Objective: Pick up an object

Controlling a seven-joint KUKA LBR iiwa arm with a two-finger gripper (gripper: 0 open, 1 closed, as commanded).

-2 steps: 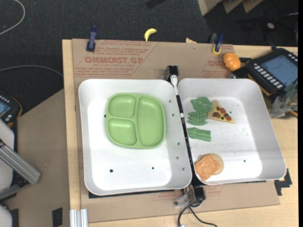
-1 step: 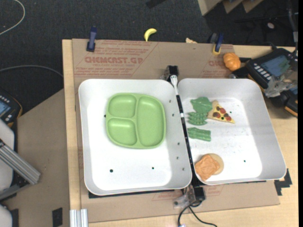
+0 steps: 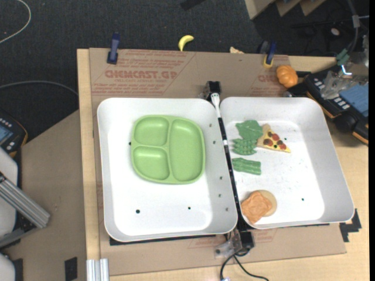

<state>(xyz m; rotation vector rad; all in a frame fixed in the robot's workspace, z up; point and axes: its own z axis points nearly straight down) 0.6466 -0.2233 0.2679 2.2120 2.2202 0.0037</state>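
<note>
Dark carpet surrounds a cardboard sheet printed "CHEMCAST"; two white bins sit on it, one holding a green plate.

Left bin: green divided plate, upright. Right bin: pizza slice touching green leafy pieces; green strip below; orange round piece near front-left corner. Yellow banana and orange fruit beyond bins.

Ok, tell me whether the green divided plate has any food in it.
Empty. The green divided plate in the left bin shows bare compartments; the pizza slice lies in the right bin.
</note>
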